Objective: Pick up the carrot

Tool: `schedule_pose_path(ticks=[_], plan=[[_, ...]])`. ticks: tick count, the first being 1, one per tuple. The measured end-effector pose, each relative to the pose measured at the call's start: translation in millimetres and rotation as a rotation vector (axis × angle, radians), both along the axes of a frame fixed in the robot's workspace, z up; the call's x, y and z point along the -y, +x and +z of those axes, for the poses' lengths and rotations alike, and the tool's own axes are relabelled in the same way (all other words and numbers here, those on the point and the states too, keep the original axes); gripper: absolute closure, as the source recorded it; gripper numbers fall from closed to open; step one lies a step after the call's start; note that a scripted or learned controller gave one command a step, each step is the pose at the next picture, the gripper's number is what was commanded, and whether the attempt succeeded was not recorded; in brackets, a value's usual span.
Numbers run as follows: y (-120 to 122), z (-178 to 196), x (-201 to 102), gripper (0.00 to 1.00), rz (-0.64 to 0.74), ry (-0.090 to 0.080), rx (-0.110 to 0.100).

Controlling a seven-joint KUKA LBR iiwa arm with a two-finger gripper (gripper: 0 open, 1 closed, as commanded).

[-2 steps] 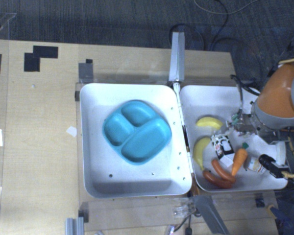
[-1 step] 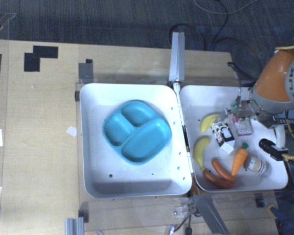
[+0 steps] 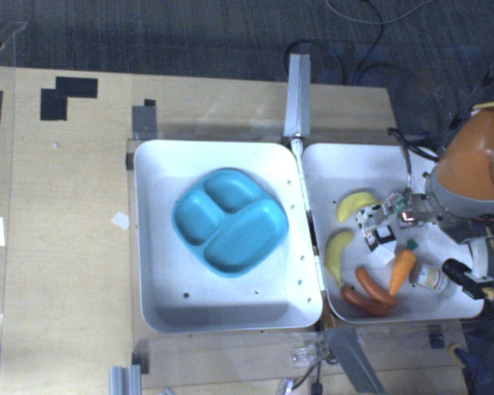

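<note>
1. Toward the near right corner of the right bin [image 3: 453, 303] lies the carrot [image 3: 401, 271], orange with a green tip, its long axis running from the near left up to the far right, the green end pointing away from the near wall.
2. Just beyond that green end sits the gripper [image 3: 389, 220], over the middle of the same bin; the carrot lies on its near side, slightly toward the right wall. The two are near but apart.
3. How far the gripper is open cannot be told from this angle; nothing is seen held in it.
4. Crowding noted: a sausage [image 3: 370, 285] lies just left of the carrot's lower end, close to touching, and a small bottle [image 3: 432, 277] lies just right of it. Two bananas [image 3: 350, 220] sit toward the left wall.
5. Judgement: the coming move is a short shift toward the near wall, jaws set across the carrot's axis.
6. Left bin [image 3: 156, 237] carries a blue divided plate [image 3: 230, 220].
7. Writing: the bottle's label is too small to read; no other brand legible.
</note>
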State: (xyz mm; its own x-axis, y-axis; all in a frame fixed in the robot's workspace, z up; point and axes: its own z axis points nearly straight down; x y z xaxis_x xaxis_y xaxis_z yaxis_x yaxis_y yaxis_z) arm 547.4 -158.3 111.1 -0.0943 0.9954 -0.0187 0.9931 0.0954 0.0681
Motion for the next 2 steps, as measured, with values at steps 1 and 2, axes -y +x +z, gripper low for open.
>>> schedule_pose_path(ticks=[1,2], plan=[[0,1,11,0.00,0.241,-0.014,-0.005],[-33,1,42,0.00,0.420,-0.031,-0.006]])
